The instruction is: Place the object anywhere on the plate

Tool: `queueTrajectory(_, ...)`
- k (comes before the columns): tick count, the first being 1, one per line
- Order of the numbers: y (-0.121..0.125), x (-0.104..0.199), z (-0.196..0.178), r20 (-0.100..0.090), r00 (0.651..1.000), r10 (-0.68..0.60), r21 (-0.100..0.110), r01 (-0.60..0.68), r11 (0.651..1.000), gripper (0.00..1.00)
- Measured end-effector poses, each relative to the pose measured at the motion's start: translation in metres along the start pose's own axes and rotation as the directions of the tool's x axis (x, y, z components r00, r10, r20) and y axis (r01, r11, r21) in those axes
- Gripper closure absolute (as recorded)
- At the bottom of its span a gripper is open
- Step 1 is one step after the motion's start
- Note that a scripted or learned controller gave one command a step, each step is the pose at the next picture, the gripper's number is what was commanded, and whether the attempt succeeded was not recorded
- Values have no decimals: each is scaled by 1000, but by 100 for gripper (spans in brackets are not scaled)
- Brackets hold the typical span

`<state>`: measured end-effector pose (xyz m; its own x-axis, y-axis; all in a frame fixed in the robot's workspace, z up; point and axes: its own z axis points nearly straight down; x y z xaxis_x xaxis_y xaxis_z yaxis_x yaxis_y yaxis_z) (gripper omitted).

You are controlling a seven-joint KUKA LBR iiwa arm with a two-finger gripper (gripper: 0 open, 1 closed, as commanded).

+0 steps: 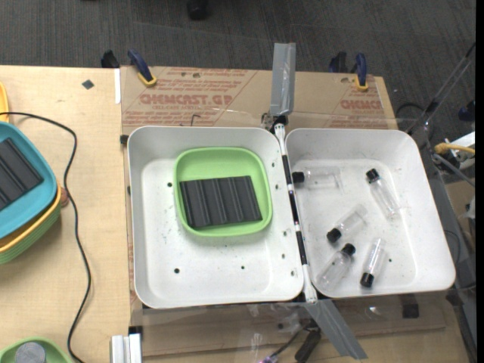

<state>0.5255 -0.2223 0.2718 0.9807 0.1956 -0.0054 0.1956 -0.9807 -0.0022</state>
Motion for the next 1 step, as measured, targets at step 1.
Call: queueTrajectory(1,-2,-9,4,0,1000,-7,0,7,1000,0)
